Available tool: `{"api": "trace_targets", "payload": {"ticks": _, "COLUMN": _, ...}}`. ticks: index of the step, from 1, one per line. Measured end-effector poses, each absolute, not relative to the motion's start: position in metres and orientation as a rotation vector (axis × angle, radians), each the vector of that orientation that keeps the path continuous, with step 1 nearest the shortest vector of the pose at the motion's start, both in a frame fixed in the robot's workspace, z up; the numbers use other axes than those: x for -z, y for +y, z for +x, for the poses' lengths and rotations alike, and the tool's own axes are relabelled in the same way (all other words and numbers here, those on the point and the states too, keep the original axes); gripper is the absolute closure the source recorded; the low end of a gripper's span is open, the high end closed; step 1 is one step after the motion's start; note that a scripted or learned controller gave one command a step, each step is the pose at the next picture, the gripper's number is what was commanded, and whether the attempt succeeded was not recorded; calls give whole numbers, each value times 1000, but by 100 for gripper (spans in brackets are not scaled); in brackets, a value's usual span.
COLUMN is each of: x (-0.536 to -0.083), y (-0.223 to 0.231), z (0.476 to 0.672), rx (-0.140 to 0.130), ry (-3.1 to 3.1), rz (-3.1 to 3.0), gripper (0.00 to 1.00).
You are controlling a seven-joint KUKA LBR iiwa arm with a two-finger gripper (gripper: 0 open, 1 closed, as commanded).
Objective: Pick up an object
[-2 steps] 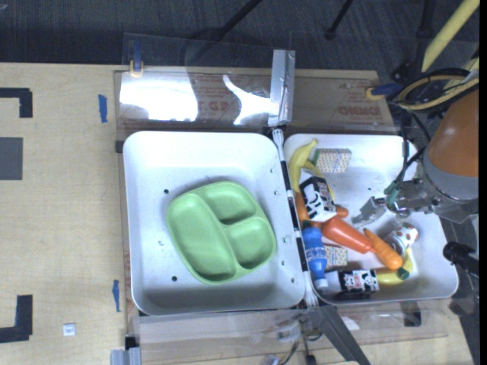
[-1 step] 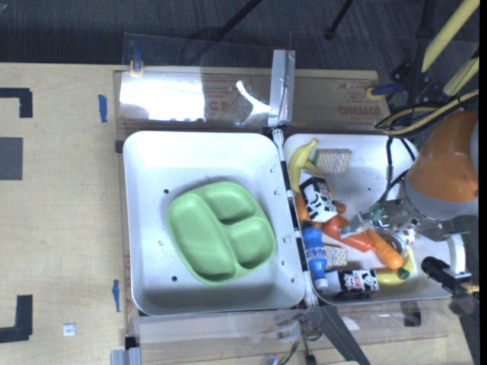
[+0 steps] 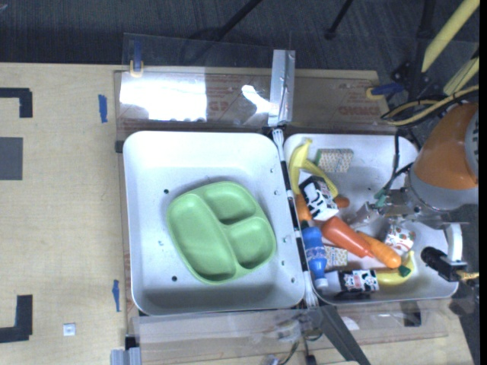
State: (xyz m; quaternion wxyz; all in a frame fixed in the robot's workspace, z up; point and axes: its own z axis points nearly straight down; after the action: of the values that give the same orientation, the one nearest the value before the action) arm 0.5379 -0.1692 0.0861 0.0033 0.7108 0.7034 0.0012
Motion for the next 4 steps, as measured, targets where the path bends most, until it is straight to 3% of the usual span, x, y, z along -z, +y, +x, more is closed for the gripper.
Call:
{"api": "trace_targets", "payload": {"ticks": 1, "x": -151, "y": -184, "z": 644, "rx": 0, "ry": 1854, "rz": 2533, "gripper": 0}}
{"api": "trace_targets", "payload": {"ticks": 2, "x": -130, "y": -173, "z": 533, "rx": 2, "ry": 2182, "rz": 2266, "gripper": 0}}
{"api": "trace_targets", "payload": {"ticks": 3, "x": -86, "y": -145, "z": 490, "rx": -3, "ry": 1885, "rz": 2508, "gripper": 0}}
{"api": "trace_targets", "payload": {"ticks": 4, "x": -98, "y": -146, "z": 492, "rx": -10, "ry": 1879, "rz": 2505, "gripper": 100}}
